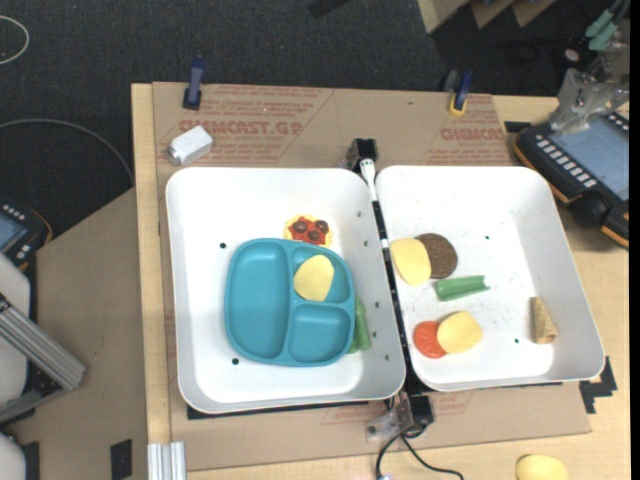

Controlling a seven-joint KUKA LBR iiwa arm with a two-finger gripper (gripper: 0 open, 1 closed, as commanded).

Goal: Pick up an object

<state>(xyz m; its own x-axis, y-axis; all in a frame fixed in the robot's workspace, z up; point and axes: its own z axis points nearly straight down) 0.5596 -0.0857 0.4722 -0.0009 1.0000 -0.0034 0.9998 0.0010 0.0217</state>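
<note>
The left bin [190, 268] holds a blue divided plate [265, 303] with a yellow piece [314, 278] in its upper right compartment. A small pizza-like toy [309, 230] lies behind the plate, and a green piece [359, 326] pokes out at the plate's right edge. In the right bin [510, 218] lie a yellow piece [410, 259] against a brown round [439, 254], a green stick [460, 287], a red disc [428, 339] under another yellow piece [460, 332], and a tan wedge [542, 320].
A white block [190, 145] sits on the cardboard behind the left bin. Blue [193, 83] and yellow [460, 92] clamps hold the board's back edge. A tablet-like device [585, 163] lies at the right. A yellow object [541, 467] rests at the bottom right.
</note>
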